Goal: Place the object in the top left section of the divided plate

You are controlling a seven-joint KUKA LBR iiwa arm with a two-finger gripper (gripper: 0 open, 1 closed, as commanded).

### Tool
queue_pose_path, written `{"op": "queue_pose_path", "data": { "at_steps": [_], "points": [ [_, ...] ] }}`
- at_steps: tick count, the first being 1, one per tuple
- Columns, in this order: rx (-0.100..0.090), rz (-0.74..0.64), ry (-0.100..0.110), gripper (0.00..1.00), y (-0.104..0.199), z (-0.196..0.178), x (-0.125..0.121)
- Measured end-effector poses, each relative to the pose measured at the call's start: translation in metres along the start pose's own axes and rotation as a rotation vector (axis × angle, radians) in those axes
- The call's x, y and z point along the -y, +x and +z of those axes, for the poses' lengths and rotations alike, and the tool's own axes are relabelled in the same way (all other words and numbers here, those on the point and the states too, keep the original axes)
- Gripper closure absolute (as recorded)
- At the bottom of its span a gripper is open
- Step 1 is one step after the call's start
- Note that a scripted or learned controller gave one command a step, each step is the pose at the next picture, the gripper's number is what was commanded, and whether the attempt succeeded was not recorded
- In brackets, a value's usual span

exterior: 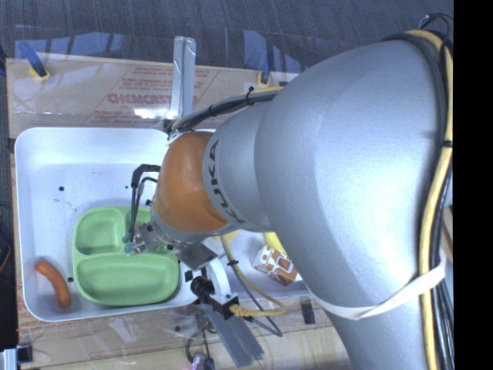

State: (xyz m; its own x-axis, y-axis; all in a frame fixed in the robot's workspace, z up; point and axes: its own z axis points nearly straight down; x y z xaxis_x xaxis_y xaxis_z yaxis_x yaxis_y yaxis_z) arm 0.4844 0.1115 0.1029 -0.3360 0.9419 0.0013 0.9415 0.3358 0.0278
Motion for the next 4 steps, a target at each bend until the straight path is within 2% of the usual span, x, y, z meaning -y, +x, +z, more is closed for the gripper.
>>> {"op": "queue_pose_path", "data": {
  "at_steps": [1,2,3,4],
  "points": [
    [0.005,-0.097,0.0,1.0,0.001,0.0,-0.001],
    [0.001,0.033,0.03,1.0,-0.027,-0.089,0.006],
    [0.001,0.069,-0.002,1.0,0.039,-0.008,-0.015],
    [-0.019,0.01,-0.019,1.0,0.024,-0.006,-0.01]
  ]
}}
